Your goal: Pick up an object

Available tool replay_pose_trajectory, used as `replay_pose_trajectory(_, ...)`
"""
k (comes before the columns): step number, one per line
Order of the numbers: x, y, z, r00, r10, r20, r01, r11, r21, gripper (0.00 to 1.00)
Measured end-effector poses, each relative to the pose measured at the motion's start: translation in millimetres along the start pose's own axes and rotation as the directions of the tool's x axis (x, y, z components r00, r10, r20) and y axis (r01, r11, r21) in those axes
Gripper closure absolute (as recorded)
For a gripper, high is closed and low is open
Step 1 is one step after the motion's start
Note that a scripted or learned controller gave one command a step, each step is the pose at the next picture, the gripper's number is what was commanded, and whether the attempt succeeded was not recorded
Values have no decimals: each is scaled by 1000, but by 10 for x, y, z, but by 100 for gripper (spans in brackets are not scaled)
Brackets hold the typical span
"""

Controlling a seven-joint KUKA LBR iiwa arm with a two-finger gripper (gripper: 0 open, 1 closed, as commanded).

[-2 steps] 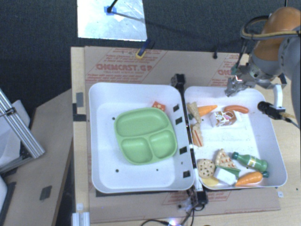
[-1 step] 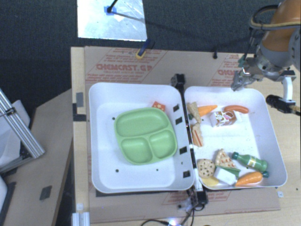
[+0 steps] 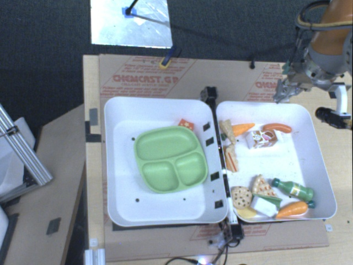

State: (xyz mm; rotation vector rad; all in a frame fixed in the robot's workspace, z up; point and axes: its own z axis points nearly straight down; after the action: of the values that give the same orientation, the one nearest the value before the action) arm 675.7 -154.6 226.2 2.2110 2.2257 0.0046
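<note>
**Colours on the bench**

2 white bins (image 3: 160, 106) are sitting on tan board printed in red lettering. A pale green tray (image 3: 168, 159) is lying in 1; orange carrots (image 3: 242, 129), a green bottle (image 3: 292, 189) and a speckled tan cookie (image 3: 240, 196) are showing in the other.

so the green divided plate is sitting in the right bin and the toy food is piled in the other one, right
Not quite. The camera view shows the green divided plate in the left bin, not the right. Most of the toy food, such as the green bottle and a carrot, lies in the right bin.
</note>
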Motion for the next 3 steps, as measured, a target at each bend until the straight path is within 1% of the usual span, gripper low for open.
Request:
replay_pose_trajectory(1,282,-414,-109,1000,-1,-2,1,1000,5,100)
replay_pose_trajectory(2,640,-834,-115,1000,-1,-2,1,1000,7,100)
replay_pose_trajectory(3,920,-1263,34,1000,-1,-2,1,1000,8,100)
